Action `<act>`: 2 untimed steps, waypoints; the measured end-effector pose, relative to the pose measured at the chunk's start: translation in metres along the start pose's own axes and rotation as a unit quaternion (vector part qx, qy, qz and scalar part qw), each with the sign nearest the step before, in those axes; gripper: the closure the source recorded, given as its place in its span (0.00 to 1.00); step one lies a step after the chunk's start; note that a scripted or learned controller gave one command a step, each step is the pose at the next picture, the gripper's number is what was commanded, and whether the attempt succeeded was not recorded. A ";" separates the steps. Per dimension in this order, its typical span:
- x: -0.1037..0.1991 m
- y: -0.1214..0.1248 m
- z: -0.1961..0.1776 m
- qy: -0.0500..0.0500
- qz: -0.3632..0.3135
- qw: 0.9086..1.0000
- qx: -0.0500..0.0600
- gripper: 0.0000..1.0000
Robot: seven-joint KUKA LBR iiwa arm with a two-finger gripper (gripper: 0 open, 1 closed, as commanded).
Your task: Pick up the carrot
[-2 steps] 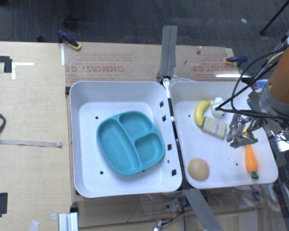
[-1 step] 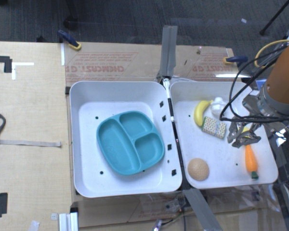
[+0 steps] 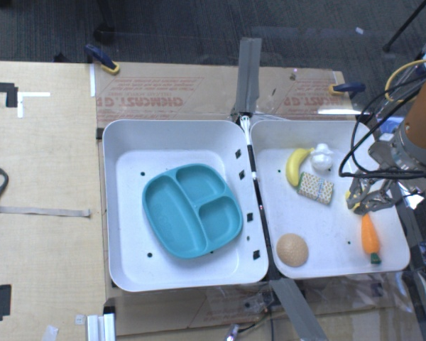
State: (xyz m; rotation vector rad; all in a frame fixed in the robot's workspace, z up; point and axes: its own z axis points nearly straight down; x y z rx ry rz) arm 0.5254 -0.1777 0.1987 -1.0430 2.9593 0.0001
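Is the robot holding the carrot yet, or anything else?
Not that I can see. The carrot lies on the floor of the right bin, with the gripper just above its upper end. Nothing shows as held.

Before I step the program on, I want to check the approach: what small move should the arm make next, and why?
Probably a short shift toward the near rim, then down. The end effector sits just above the top tip of the small orange carrot with a green stem, which lies near the right wall of the right white bin, so it is off the carrot's middle.
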 end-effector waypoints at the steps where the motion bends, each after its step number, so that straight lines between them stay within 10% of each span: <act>1: -0.037 -0.005 -0.036 -0.001 0.000 1.000 0.000 1.00; 2: -0.057 -0.095 -0.158 -0.002 -0.027 1.000 0.002 1.00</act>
